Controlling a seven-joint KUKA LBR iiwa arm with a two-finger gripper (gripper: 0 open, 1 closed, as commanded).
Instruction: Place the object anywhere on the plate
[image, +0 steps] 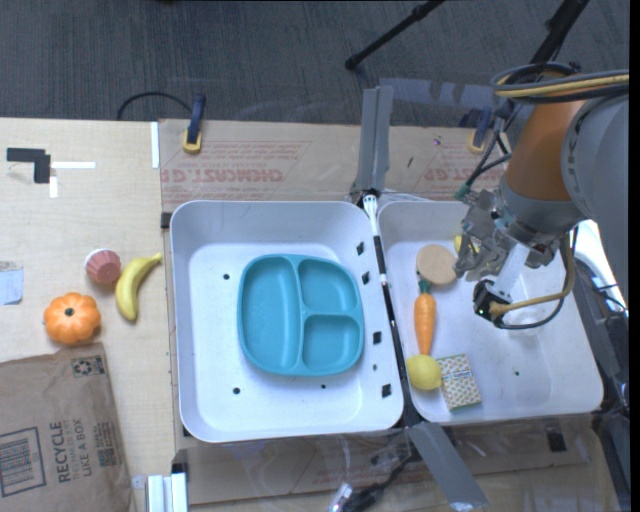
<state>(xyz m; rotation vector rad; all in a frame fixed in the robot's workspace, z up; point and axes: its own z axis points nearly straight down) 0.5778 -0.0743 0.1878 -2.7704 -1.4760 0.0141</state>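
Plate (300, 313) fills left bin (200, 330); carrot (425, 322) in right bin (540, 390); gripper (470, 262) grip unclear.

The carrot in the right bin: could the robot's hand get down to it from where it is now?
Probably yes. The carrot lies uncovered on the bin floor, with the hand just above and right of it. The lemon sits close to its lower end.
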